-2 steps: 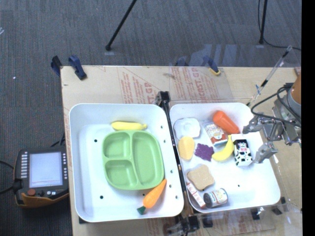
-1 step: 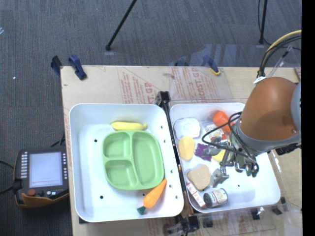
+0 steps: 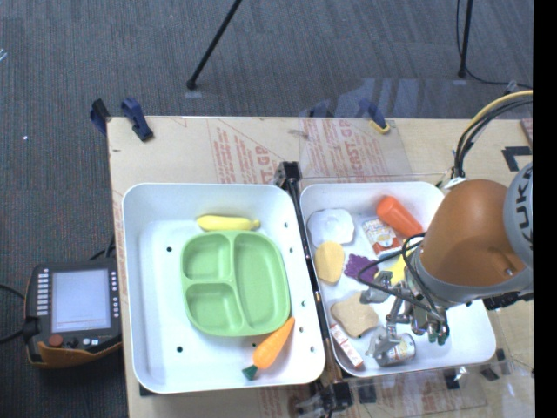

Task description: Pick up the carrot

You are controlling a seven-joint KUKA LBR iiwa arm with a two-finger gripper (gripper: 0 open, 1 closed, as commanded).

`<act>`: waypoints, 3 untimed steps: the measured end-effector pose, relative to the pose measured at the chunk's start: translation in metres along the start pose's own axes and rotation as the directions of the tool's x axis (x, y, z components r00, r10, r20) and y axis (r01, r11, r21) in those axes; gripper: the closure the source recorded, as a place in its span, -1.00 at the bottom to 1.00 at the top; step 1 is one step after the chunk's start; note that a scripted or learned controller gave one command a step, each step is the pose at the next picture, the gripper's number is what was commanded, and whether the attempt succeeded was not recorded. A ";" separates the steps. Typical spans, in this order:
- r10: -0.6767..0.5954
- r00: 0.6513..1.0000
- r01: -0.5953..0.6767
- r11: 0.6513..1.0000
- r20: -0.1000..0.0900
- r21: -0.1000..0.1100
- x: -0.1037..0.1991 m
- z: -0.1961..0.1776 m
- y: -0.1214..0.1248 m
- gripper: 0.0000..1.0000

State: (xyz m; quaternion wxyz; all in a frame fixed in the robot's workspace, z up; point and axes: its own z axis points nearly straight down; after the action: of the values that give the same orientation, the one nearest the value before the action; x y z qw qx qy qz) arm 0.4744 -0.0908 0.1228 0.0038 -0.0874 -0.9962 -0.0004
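The carrot (image 3: 274, 345) lies in the lower-middle frame, in the left bin (image 3: 144, 233), leaning against the green tray (image 3: 235, 281). The gripper (image 3: 409, 325) hangs over right-bin clutter; I cannot tell its jaws' state.

Even, bright overhead light. White bins (image 3: 139, 233) glare slightly; shadows are soft. Small items look mildly blurred

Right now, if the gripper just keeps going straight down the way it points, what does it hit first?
Probably the small silvery packet under the gripper in the right bin, though depth is hard to judge from this slant. The carrot lies in the left bin, well off that line.
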 end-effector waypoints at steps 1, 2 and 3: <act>0.200 0.980 -0.200 0.980 0.009 -0.004 -0.016 -0.070 0.061 -1.00; 0.336 0.942 -0.336 0.942 0.006 -0.003 0.022 -0.105 0.129 -1.00; 0.455 0.891 -0.455 0.891 0.002 0.000 -0.009 -0.063 0.134 -1.00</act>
State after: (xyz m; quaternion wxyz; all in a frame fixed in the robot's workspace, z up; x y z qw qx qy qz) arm 0.5069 0.0394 0.1854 0.0028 -0.3180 -0.9481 0.0010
